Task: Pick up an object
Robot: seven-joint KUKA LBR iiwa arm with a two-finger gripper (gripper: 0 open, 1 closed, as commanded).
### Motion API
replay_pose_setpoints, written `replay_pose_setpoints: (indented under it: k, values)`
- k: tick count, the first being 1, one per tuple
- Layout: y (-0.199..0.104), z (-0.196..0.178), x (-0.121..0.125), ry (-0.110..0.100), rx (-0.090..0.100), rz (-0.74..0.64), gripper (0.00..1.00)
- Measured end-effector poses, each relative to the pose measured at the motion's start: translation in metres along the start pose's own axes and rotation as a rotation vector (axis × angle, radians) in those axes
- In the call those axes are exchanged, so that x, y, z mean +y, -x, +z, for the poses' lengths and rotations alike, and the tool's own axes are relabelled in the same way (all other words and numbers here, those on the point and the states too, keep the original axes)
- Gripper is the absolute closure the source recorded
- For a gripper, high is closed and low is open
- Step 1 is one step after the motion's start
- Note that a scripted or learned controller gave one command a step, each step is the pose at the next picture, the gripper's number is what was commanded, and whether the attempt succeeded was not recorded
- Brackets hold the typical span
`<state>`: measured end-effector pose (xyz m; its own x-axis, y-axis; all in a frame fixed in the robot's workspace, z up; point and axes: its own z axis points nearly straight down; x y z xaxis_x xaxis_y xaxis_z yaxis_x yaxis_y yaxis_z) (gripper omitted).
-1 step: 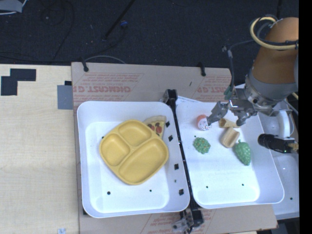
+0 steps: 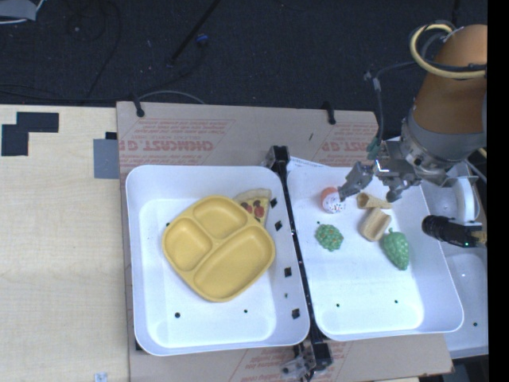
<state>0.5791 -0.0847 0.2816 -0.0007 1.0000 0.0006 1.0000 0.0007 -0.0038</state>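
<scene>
Hovering over the far end of the right bin (image 2: 445, 313), the hand (image 2: 374, 187) has its two fingers spread wide, one (image 2: 355, 183) reaching toward the bin divider and the other (image 2: 396, 189) pointing back toward the arm. Nothing sits between them.

Four small things lie in a loose cluster just below and around the hand in the picture. A red-and-white ball (image 2: 332, 200) sits right beside the tip of the divider-side finger, apparently touching or nearly so. A tan block (image 2: 374, 222) lies just nearer the camera than the hand, its long axis running roughly away from the camera, with a smaller tan piece at its far end almost under the open gap. A green lump (image 2: 328, 236) rests nearer still, toward the divider, and a second green piece (image 2: 396, 248) lies on the arm's side, its long axis also running near to far.

Judging from this, the tan block is the closest candidate: it lies almost straight under the gap. Descending here risks one finger landing on the ball.

The left bin (image 2: 147, 293) holds a yellow tray (image 2: 219, 247) with a pizza slice (image 2: 254, 206) at its far edge, well apart from the hand.
</scene>
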Motion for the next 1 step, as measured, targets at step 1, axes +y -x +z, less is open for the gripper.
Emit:
replay_pose_setpoints:
  k: [1]
  values:
    - [-0.0090, 0.0542, 0.0032, -0.005, 0.001, 0.001, 0.00]
